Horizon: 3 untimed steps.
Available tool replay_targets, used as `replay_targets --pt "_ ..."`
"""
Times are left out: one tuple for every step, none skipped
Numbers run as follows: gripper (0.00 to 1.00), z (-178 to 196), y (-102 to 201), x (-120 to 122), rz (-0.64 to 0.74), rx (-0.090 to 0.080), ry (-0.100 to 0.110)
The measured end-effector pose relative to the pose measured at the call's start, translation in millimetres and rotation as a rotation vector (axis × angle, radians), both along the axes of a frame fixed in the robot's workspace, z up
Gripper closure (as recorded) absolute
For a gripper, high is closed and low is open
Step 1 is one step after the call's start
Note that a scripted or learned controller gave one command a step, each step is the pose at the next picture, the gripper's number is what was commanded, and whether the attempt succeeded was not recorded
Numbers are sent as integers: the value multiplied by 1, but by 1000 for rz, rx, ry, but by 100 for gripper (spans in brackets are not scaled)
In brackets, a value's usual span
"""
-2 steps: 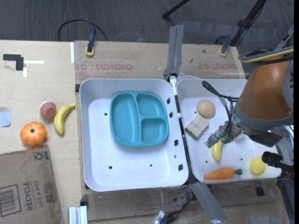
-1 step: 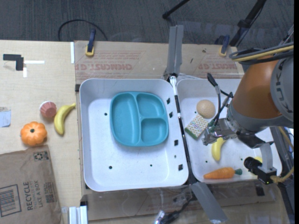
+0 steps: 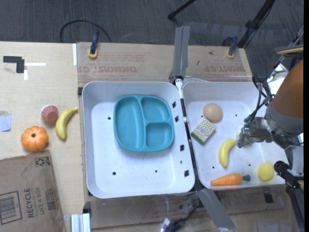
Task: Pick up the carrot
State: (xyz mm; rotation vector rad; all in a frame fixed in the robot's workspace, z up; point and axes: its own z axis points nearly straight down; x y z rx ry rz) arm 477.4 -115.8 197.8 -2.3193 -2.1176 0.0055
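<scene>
Carrot (image 3: 226,180) crosswise, green end rightward

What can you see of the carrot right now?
The carrot is a small orange toy, plastic-looking, with a dark green stub at its right end. It lies flat and nearly level along the near edge of the right bin, tip pointing left. Nothing touches it: the banana sits above it, the lemon to its right, and the hand hovers higher.
</scene>
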Motion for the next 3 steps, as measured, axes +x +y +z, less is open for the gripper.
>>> replay_targets --pt "100 -8 42 0 -243 0 1" --pt "100 -100 20 3 -518 1 -13" --pt "100 -8 63 0 -938 -4 0"
